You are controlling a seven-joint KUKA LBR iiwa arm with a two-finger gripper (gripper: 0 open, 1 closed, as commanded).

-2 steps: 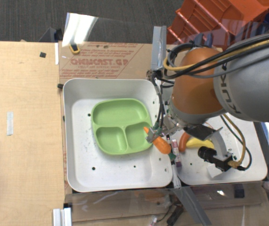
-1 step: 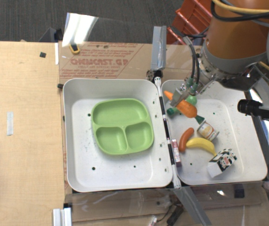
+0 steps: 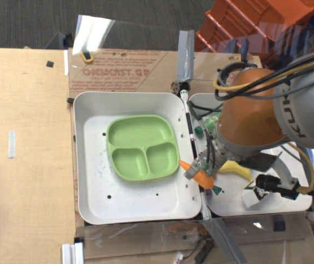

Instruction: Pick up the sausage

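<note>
Arm: grey and orange robot arm [image 3: 255,122] overhangs right white bin [image 3: 305,202].
Gripper [image 3: 200,166]: we cannot tell its state.
Sausage: we cannot locate it; direction from gripper undetermined.
Left: green divided plastic plate [image 3: 143,146].

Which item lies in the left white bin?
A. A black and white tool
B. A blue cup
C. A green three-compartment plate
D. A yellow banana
C: the green plate, divided into three compartments, lies flat in the left bin, while the yellow banana-like item lies in the right bin under the arm.
</note>
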